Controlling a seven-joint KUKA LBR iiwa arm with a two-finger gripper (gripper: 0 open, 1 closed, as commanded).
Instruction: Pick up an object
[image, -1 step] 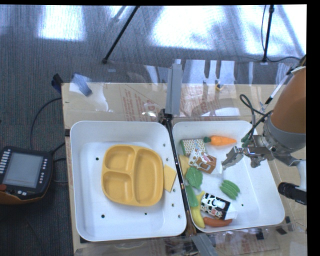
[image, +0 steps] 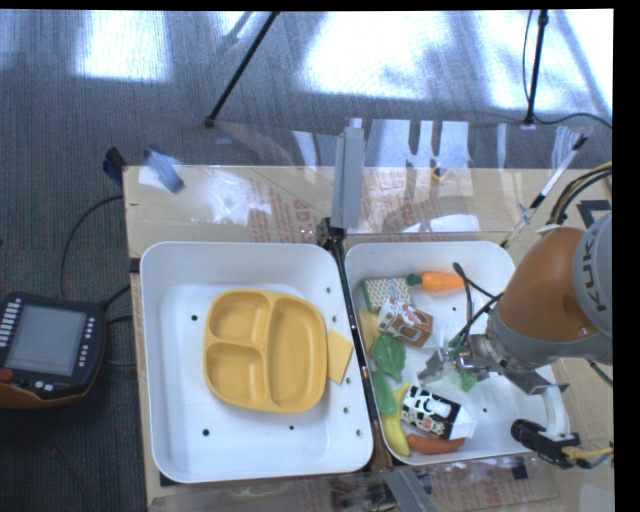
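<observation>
**Bench and what sits on it**

You have a pale wooden bench (image: 250, 205) carrying two shallow white bins side by side, touching at their inner rims: the left bin (image: 165, 330) and the right bin (image: 490, 250). Behind the left bin, crumpled clear plastic (image: 228, 198) lies on the bench top, with a small blue-and-white scrap (image: 160, 172) near the far left corner.
</observation>
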